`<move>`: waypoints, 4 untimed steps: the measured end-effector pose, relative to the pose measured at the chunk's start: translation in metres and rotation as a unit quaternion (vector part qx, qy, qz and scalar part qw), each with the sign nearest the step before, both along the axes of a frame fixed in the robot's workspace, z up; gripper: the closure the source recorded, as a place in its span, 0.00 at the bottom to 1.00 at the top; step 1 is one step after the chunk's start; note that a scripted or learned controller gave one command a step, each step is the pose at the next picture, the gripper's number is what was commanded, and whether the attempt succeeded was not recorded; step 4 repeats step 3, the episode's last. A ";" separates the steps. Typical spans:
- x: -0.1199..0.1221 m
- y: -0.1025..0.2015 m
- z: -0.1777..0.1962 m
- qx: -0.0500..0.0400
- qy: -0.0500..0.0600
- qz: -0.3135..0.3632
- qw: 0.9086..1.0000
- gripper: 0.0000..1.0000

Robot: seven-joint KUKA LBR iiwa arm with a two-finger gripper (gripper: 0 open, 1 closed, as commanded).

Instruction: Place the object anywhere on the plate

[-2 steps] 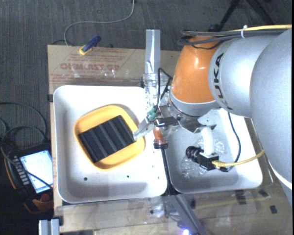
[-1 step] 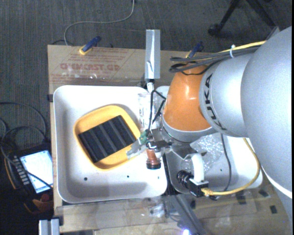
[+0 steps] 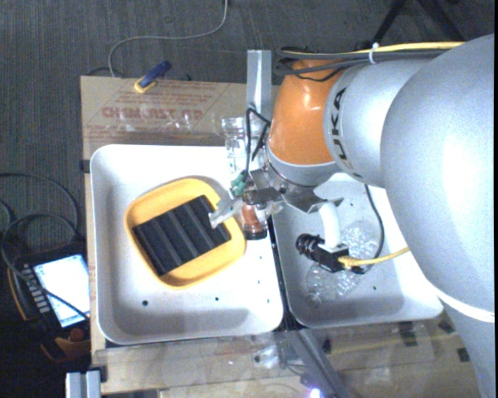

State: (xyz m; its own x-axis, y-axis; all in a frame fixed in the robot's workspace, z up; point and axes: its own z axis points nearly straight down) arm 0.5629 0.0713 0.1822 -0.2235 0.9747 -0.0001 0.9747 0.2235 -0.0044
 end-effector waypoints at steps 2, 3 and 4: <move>-0.012 -0.011 0.008 -0.001 0.001 0.049 0.999 1.00; -0.012 -0.010 0.016 -0.001 0.003 0.049 0.999 1.00; -0.012 -0.010 0.016 -0.001 0.003 0.049 0.999 1.00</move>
